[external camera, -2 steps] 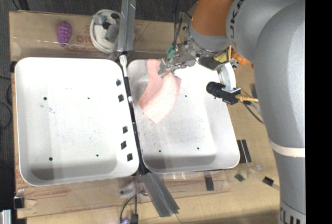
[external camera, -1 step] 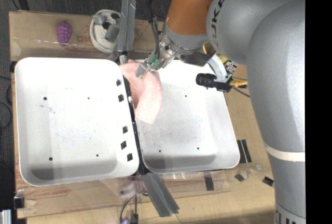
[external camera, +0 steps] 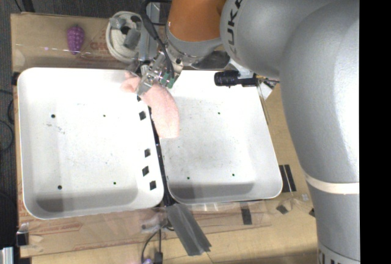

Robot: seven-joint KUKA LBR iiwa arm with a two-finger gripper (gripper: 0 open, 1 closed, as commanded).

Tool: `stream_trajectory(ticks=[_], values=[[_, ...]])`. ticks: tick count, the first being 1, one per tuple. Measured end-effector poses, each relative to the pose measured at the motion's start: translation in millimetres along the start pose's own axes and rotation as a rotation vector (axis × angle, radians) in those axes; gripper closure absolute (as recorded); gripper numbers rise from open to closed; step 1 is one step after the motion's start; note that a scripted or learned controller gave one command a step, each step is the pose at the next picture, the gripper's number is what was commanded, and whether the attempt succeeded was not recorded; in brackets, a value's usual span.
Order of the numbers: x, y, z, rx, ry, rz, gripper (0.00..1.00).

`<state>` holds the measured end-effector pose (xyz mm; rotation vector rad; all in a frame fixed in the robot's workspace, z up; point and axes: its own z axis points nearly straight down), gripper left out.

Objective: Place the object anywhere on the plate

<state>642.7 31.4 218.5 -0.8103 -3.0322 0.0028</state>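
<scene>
A pale pink, flattish object (external camera: 165, 111) lies or hangs over the divider between the two white bins, near their far edge. It stretches from a small pink part (external camera: 129, 83) in the left bin (external camera: 36, 134) down into the right bin (external camera: 244, 153). My gripper (external camera: 150, 77) is directly over its upper end, and its metal tip overlaps the pink surface. The gripper's body hides where the two meet, so I cannot tell whether the pink object is held. I cannot make out a separate plate.
A small purple, grape-like thing (external camera: 75, 38) sits on the bench beyond the left bin's far edge. A white round part (external camera: 124, 32) is beside the wrist. The big grey arm covers the view's right side and the right bin's far right corner.
</scene>
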Motion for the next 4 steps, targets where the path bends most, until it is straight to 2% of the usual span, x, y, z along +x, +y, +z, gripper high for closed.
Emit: stream_trajectory(ticks=[1,2,3,4], values=[[19.9,41.4,3.5,-0.002,-0.005,-0.403,1.00],[45.8,85.5,6.4,-0.002,-0.005,-0.523,1.00],[74.1,128.4,-5.6,-0.001,-0.005,-0.528,1.00],[73.9,128.3,-5.6,-0.002,-0.005,-0.527,0.00]])
